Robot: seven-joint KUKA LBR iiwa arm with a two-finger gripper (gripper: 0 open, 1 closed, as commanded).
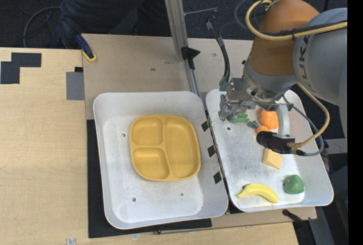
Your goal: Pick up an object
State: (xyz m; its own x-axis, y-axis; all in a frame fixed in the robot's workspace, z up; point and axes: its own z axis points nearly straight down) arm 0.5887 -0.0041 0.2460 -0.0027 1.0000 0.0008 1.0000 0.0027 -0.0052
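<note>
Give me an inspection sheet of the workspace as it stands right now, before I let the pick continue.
Surface: two white bins side by side, left bin and right bin, on a bench.
Job's things: in the right bin, a banana, a green object, a yellow block, an orange object and a small green piece by the gripper.
Clutter: a yellow divided plate in the left bin.
Gripper: the gripper is low over the right bin's far end; nothing seen between its parts.
Cables: a yellow cable loops above the wrist; dark cables on the floor behind.
Surroundings: a metal post behind the bins.
</note>
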